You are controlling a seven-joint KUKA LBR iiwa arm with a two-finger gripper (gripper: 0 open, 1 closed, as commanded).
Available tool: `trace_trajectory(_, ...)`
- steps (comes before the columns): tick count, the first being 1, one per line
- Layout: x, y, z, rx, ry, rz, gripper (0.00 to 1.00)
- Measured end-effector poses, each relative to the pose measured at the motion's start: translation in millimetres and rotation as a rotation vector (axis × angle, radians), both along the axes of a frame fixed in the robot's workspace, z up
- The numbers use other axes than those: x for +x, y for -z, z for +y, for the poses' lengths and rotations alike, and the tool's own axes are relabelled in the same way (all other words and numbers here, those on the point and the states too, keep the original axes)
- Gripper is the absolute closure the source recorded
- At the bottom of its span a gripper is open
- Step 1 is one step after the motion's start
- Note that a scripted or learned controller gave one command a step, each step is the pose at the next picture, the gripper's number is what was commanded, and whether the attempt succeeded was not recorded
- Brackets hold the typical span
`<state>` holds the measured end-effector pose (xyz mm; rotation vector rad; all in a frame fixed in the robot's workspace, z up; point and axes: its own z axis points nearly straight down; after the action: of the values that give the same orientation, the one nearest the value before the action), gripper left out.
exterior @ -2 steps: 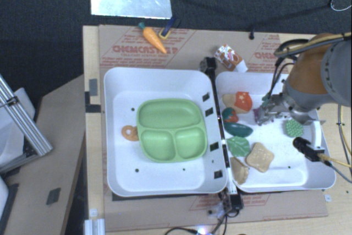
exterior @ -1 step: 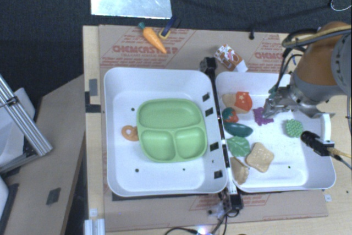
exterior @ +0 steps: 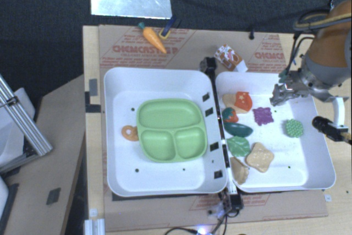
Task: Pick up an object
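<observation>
Two white bins (exterior: 159,77) sit on a cardboard-covered bench (exterior: 137,48) over dark carpet (exterior: 44,8).

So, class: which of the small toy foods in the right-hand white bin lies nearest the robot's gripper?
The purple grape-bunch piece. It sits just lower left of the gripper; the round green bumpy piece and the red piece lie farther off.

Glossy white plastic bins (exterior: 165,77), matt green plastic tray (exterior: 170,129)
</observation>
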<state>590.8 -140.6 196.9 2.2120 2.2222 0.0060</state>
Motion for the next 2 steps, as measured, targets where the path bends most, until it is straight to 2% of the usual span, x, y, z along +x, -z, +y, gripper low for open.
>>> trace_trajectory(1,1.0,-28.8,0.0,0.001,-0.001,0.004,1.00)
trace_trajectory(2,17.8,-35.6,50.2,0.002,-0.004,0.003,1.00)
